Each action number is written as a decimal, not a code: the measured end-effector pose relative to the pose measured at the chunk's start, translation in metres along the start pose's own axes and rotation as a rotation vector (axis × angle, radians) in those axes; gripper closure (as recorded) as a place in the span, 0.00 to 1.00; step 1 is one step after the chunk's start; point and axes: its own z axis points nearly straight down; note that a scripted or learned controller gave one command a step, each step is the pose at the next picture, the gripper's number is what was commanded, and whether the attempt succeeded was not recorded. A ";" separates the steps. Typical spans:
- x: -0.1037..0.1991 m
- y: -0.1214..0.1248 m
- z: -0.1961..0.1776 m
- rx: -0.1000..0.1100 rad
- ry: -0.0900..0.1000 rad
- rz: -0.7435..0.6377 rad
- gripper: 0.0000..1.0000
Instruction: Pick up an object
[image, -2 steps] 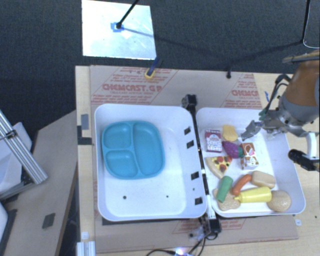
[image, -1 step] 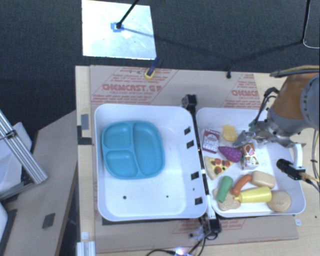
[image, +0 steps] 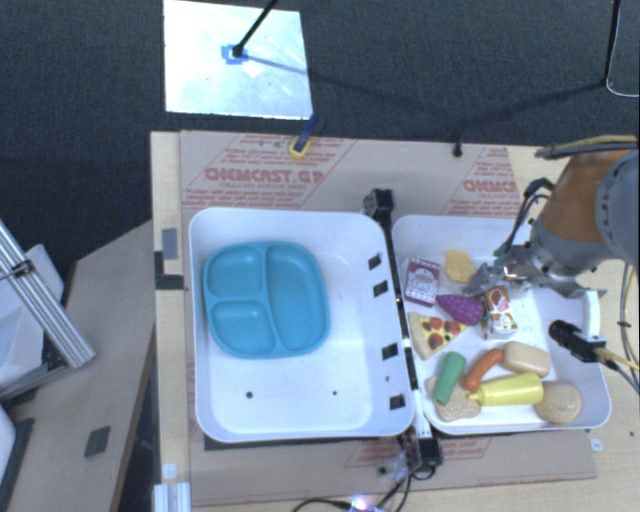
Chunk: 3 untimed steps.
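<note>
The claw hangs low over the right bin, just above a small red-and-white packet beside the purple toy; whether it is open cannot be told. Toy foods crowd that bin, leaving little room. The blue divided plate sits alone in the left bin.

Your desk carries a printed cardboard sheet; on it you have two white bins touching, left bin, right bin.
</note>
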 end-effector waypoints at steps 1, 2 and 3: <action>0.000 0.001 -0.012 -0.005 -0.001 -0.001 1.00; 0.000 0.005 -0.056 -0.006 -0.001 -0.002 1.00; -0.008 0.005 -0.104 -0.007 -0.002 0.000 1.00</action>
